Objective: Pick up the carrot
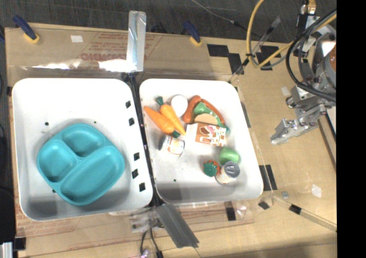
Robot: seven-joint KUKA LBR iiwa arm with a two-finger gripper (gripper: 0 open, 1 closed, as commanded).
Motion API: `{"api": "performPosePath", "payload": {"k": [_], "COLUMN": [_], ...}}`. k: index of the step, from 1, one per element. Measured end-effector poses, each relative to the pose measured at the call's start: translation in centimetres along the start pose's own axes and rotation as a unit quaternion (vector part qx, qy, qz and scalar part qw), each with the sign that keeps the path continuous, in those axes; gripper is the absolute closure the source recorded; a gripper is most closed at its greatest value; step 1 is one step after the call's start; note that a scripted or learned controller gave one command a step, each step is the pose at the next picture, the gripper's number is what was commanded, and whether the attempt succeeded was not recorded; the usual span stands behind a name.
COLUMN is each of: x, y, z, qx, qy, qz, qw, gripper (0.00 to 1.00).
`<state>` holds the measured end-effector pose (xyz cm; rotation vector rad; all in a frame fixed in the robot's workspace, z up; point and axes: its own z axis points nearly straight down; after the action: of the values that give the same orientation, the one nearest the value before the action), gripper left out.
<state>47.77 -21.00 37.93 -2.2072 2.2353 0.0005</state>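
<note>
Cardboard-brown surface carries two white bins, and the carrot (164, 118) lies untouched at the upper left of the right bin (247, 137), while the claw (286, 131) hangs outside that bin's right wall, its opening impossible to judge, so the pick has not begun.

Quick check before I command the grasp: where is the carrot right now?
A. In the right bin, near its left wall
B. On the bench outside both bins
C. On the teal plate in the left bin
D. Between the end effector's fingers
A: the carrot lies in the right bin near its left wall, far from the end effector over the bench.
</note>
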Motion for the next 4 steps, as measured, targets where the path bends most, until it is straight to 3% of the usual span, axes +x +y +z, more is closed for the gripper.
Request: {"api": "performPosePath", "payload": {"k": [1,2,3,4], "x": [0.0,-0.9,-1.6,-0.5], "y": [0.0,0.0,-0.1,-2.6], "z": [-3.0,-2.0,-7.4,-11.4], "qx": [0.002,0.000,0.004,0.004], "qy": [0.001,0.000,0.002,0.003], "qz": [-0.126,-0.270,-0.416,-0.489], "qw": [0.9920,0.9630,0.9094,0.8720], "gripper": [1.00,1.00,1.00,1.00]}}
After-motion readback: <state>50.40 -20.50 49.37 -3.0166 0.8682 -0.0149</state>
